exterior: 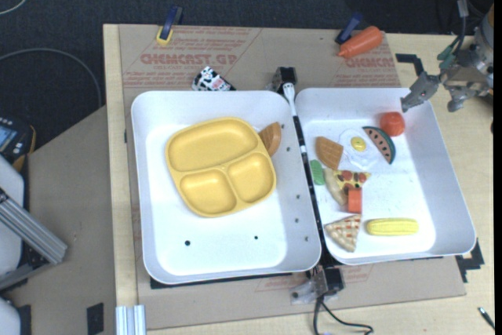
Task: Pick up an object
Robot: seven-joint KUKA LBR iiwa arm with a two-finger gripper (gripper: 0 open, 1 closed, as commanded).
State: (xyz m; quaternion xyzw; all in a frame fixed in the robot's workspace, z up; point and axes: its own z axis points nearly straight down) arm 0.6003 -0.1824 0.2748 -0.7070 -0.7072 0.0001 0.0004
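My gripper (pixel 434 99) hangs over the far right corner of the right bin (pixel 447 169), open, with nothing between its fingers. Just below and left of it lies a red tomato (pixel 392 122). Further into the same bin are a watermelon slice (pixel 380 143), a fried egg (pixel 358 147), a piece of toast (pixel 329 151), a green piece (pixel 317 172), a pizza slice (pixel 343 231) and a yellow corn cob (pixel 391 227). A small mixed pile with a red piece (pixel 354 200) sits near the bin's middle.
The left bin (pixel 157 231) holds a yellow divided plate (pixel 221 166) with a brown pastry (pixel 271 137) at its right edge. On the board behind the bins lie an orange carrot (pixel 361 41), a black-and-white toy (pixel 210 79) and a blue-yellow clamp (pixel 167 26).
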